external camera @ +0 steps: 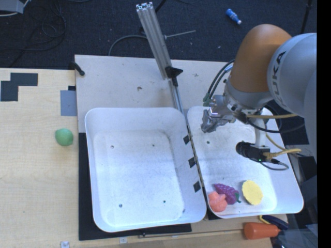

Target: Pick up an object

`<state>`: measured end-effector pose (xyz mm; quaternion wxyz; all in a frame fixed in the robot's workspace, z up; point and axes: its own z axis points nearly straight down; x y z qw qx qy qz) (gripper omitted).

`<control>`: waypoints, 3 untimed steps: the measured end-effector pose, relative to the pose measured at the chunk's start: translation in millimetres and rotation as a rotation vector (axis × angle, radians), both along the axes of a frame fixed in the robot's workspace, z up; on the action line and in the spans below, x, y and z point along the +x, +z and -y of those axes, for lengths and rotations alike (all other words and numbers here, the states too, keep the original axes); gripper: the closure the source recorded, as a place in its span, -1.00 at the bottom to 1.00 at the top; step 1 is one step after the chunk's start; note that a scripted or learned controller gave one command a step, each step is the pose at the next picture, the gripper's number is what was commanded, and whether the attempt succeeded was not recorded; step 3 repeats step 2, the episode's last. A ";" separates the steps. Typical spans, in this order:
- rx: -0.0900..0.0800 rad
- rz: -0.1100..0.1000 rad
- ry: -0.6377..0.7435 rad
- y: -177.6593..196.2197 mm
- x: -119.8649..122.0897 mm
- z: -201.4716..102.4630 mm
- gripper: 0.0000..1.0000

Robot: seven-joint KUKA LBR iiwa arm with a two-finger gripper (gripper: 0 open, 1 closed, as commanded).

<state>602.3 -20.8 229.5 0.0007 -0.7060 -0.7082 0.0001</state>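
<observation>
So from the overhead camera: the grey arm with the orange band [258, 56] comes in from the right, and its two-finger gripper [209, 123] hangs over the far left part of the right shallow white plastic bin [289, 203]. Honestly can't tell how the jaws are set, that end is just a dark metallic blob from here.

The pickable stuff sits bunched along the near edge of that right bin: a round flat yellow piece [252, 192], a purple grape-like cluster [226, 191] beside it, and an orange-pink lumpy toy [217, 202] touching the purple one at the near left corner. All well apart from the gripper.

The left shallow white bin [98, 119] sits alongside. A small green ball [64, 137] rests on the wooden counter [31, 190] left of it, and an orange carrot-shaped thing [261, 230] lies just past the right bin's near edge.
</observation>
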 end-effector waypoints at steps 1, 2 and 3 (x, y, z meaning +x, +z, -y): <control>-0.001 0.002 0.000 9.5 10.8 -49.7 1.00; 0.000 0.000 0.000 -0.3 9.1 -97.7 1.00; 0.000 0.000 0.000 -0.3 9.1 -97.7 1.00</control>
